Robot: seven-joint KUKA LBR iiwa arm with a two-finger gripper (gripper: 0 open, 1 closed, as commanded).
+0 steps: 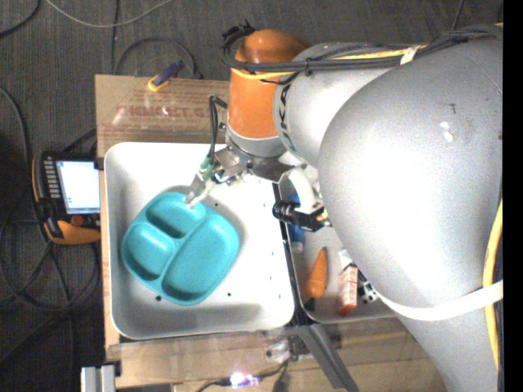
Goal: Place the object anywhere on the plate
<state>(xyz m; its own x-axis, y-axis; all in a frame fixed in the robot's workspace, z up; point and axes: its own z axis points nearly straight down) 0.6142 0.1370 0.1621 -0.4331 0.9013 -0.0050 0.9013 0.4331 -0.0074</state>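
Observation:
A teal divided plate lies in the left white bin, with several compartments. My gripper hangs over the plate's upper right rim, fingers pointing down-left toward it. I see nothing held between the fingers, and I cannot make out their gap. In the right bin lie an orange carrot and a red-and-white item, partly hidden by the arm.
The grey arm with its orange band covers most of the right bin. A cardboard sheet lies behind the left bin, with a small blue-and-yellow item at its far edge. A hand-held pendant sits left of the bench.

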